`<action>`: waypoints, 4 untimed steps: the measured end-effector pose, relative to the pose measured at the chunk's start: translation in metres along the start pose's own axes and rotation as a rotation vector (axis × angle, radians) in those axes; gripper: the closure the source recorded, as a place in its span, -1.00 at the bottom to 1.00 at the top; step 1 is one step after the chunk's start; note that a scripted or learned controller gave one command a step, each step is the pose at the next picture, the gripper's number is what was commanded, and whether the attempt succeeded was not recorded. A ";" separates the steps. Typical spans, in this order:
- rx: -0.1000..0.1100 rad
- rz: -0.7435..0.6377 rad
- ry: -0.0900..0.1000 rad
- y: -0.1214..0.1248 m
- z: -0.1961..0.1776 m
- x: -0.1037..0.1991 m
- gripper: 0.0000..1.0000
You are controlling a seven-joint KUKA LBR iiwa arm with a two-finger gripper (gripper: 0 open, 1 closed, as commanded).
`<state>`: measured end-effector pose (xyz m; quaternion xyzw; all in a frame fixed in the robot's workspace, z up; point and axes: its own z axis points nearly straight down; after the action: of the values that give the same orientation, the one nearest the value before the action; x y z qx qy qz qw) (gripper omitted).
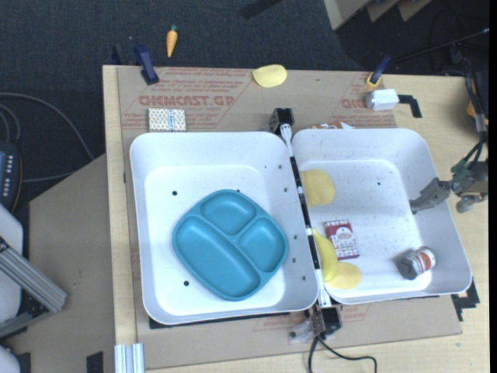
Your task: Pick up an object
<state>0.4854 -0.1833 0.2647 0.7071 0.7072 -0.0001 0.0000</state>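
Right bin (388, 150): small can (416, 263) on its side near the front right corner. Red-and-white packet (342, 239) lies flat mid-bin. Yellow pieces (318, 187) hug the left wall, one toward the back, more (335, 269) at the front. Gripper (444, 193) sits at the bin's right rim, apart from all objects; whether it's spread or closed, cannot tell. Left bin (155, 154) holds a blue divided tray (229, 243).

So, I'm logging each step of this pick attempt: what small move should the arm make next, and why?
Probably a short move left and down toward the small can. The gripper sits at the right bin's right side with nothing between its fingers, and the can lies on its side just below it, apart from the red packet and the yellow pieces.
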 end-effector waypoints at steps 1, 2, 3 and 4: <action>-0.001 -0.004 0.006 0.043 0.178 -0.036 -1.00; -0.003 -0.001 -0.001 0.127 0.102 -0.040 -1.00; 0.002 0.002 0.000 0.024 0.153 -0.041 -1.00; 0.001 0.001 0.001 -0.006 0.155 -0.038 -1.00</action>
<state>0.4789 -0.2209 0.1100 0.7073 0.7069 -0.0001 -0.0009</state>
